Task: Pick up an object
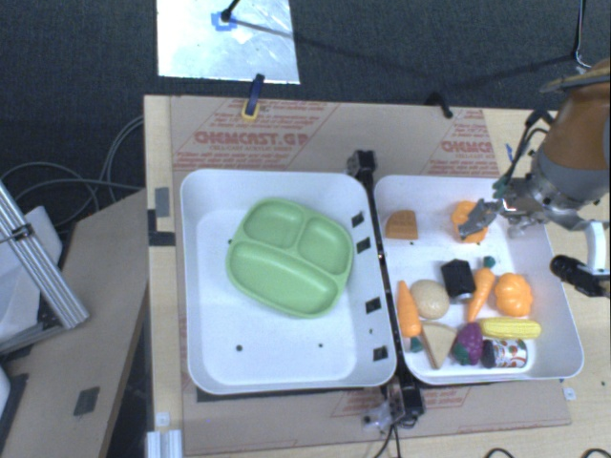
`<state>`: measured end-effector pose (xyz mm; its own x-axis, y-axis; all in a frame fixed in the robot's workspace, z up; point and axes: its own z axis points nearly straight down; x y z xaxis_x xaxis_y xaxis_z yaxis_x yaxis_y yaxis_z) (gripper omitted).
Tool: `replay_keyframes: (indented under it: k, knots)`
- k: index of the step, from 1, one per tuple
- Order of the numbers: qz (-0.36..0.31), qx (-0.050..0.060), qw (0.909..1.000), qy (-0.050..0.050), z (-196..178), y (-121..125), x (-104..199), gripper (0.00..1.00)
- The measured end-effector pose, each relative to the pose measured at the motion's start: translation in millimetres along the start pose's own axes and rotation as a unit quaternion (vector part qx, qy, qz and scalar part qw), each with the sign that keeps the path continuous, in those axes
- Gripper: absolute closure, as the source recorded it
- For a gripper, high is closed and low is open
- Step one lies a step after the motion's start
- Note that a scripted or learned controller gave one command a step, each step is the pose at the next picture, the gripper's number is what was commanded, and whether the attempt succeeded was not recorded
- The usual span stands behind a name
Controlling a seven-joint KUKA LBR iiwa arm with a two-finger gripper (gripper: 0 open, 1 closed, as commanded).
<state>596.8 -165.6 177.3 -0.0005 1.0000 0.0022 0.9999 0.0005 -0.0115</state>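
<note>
Two shallow white bins are seen from above, side by side on a bench. The left bin point(205, 351) holds a green divided plate point(289, 256). The right bin point(563, 342) is taken here as the landmark; it is filled with small toy foods.

Inside the right bin, near its far edge, a tan bread-like piece point(402, 224) is found toward the inner wall, and a small orange object point(467, 217) lies further toward the outer side. The gripper point(482, 219) is placed right at that orange object, reached in from the bin's outer side by the grey arm with its orange band. Whether the object sits between the fingers, or merely beside them, cannot be told, and the state of the jaws cannot be made out either.

In the middle of the right bin, a black block point(458, 278), a carrot point(480, 294), an orange fruit point(514, 294) and a pale round piece point(430, 300) are grouped. Along its near edge lie a second carrot point(408, 311), a wedge point(438, 342), purple grapes point(468, 342), a corn cob point(512, 328) and a small can point(506, 354).

The step in hand is judged to be the grasp attempt on the small orange object. A firm closure, then a straight lift clear of the bin, would be called for next; a slip is a risk.
</note>
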Motion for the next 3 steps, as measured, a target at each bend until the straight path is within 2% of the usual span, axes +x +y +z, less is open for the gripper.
replay_keyframes:
  k: [1,2,3]
  knots:
    - [-0.001,-0.006,1.0000,-0.001,-8,3,0,0.00]
    - [-0.001,-0.005,1.0000,-0.001,53,0,4,0.00]
    - [0.000,-0.006,1.0000,-0.001,94,1,4,0.00]
